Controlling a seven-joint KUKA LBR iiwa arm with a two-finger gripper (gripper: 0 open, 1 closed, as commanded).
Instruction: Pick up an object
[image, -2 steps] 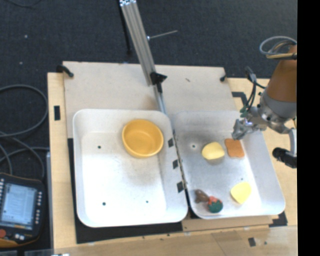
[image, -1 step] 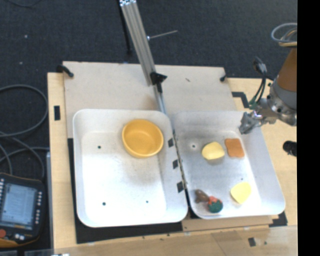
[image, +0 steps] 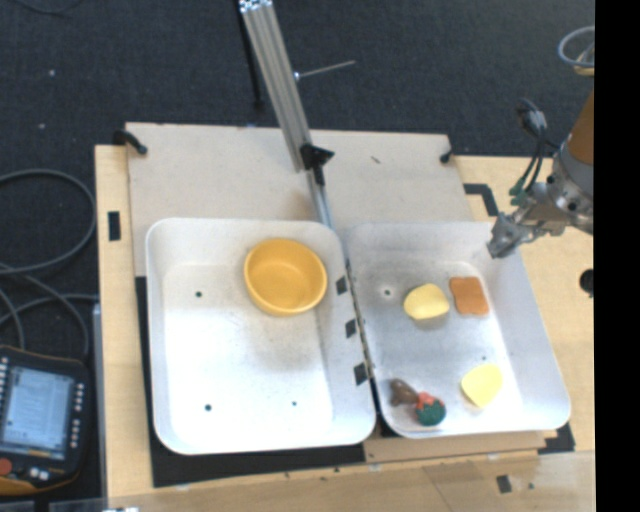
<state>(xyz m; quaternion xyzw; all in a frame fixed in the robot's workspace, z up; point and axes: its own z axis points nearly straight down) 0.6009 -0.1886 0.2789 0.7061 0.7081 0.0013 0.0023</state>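
White plastic, shallow and scuffed grey, forms two bins side by side on a pale wooden bench. The left bin (image: 200, 400) holds a yellow bowl (image: 286, 275) near its far edge. The right bin (image: 530, 330) holds the likely targets: a pale yellow lump (image: 427, 302) and an orange-brown block (image: 469, 296) just beside each other near the middle, a yellow wedge (image: 482, 384) closer to the near right corner, and a small brown piece (image: 403, 392) touching a green and red toy (image: 430, 410) at the near edge. The gripper (image: 503, 240) hovers over the far right rim of the right bin, nothing between its fingers; whether they are spread or pressed together cannot be told. The nearest object, the orange-brown block, lies toward the viewer and slightly left of the claw, its long axis running roughly near to far. The arm (image: 572, 170) reaches in from the right edge, grey wrist tilted down and leftward, cables trailing above it
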